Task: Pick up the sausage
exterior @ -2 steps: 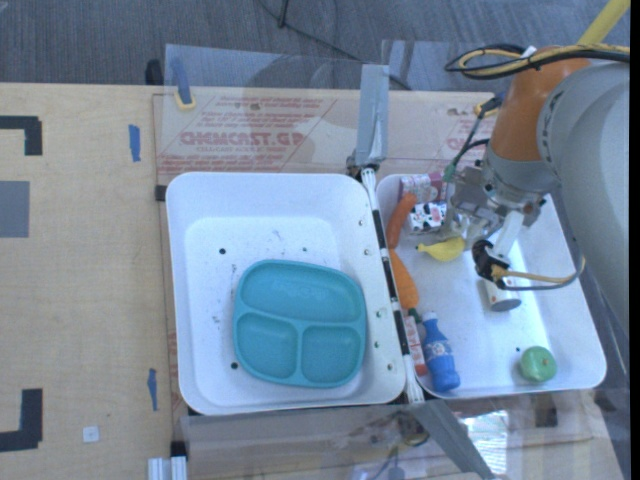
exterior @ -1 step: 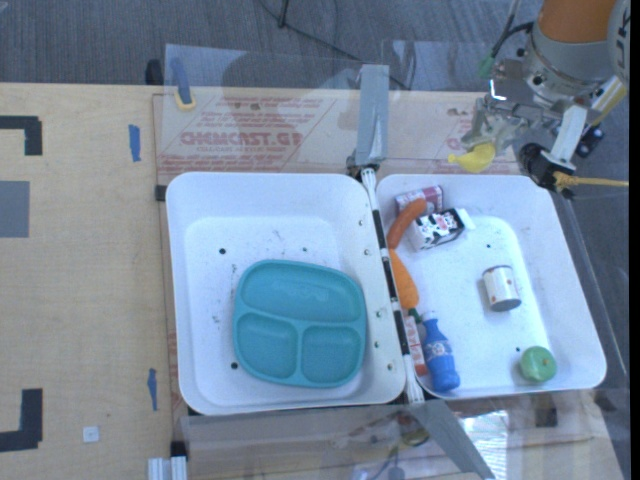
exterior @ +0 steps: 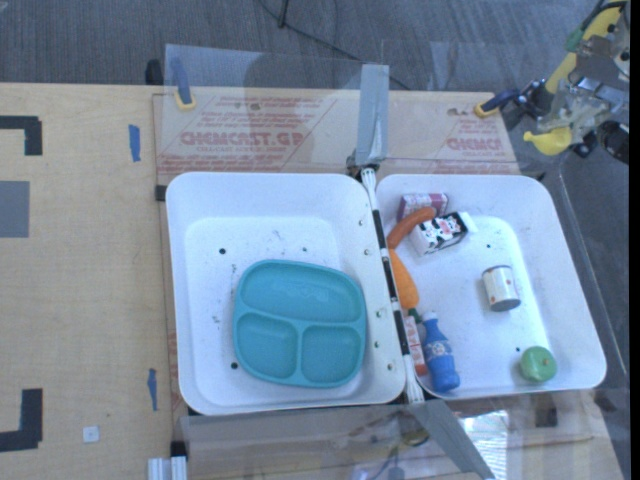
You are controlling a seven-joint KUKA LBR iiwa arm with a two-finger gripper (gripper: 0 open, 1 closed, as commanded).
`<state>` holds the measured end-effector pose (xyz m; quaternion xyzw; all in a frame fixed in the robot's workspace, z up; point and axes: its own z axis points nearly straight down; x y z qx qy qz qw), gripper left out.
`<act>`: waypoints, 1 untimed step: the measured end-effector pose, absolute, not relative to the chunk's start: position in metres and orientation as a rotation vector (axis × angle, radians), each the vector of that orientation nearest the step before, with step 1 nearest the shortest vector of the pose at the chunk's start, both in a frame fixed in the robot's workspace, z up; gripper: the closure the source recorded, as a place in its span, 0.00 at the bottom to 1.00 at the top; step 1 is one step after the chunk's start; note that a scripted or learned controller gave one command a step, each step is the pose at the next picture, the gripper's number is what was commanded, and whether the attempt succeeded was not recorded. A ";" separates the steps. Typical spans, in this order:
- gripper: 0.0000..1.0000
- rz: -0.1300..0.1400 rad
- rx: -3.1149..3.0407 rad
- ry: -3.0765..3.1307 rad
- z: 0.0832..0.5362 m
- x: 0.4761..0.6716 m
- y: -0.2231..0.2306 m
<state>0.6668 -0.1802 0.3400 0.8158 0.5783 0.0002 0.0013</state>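
We find the sausage (exterior: 411, 226) at the right bin's (exterior: 560, 230) far-left, beside a small carton (exterior: 441, 232). It looks light, smooth and curved; we'd grasp its middle, across its width. Gripper (exterior: 560, 118) state: cannot tell.

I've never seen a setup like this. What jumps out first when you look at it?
The big teal divided plate in the left white bin catches the eye first. The right bin holds a scatter of small things: a reddish sausage near its top left, an orange carrot along the divider, a blue bottle and a green ball.
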 end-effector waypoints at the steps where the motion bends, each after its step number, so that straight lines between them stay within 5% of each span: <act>1: 1.00 -0.003 2.584 1.789 0.315 0.667 -0.103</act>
